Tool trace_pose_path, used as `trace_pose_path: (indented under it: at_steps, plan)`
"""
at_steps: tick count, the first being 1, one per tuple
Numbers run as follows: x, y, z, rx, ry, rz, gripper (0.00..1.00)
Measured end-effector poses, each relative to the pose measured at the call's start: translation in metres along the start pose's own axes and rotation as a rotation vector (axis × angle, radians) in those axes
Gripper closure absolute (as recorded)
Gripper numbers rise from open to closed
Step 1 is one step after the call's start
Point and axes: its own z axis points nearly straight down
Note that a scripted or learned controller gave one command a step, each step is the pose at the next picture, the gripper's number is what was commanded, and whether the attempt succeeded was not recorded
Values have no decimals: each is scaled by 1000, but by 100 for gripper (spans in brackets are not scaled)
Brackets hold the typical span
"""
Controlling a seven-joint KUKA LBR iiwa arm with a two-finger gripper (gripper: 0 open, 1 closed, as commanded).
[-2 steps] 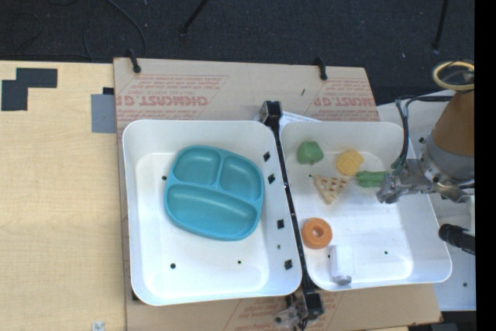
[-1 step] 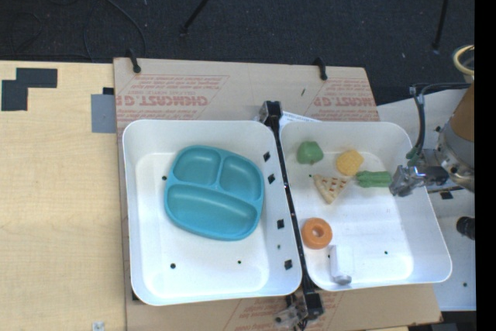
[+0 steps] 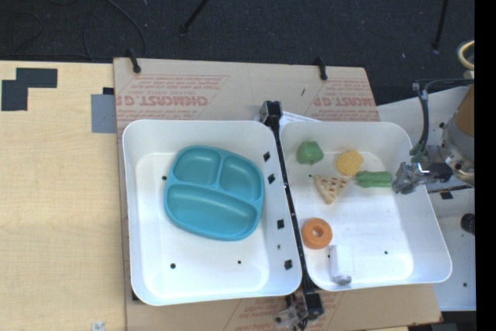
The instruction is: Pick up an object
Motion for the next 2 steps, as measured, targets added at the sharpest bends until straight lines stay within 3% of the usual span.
trace_pose_path:
  at_steps: [2]
  plan:
    - [104, 8, -8, 1, 2, -3, 100]
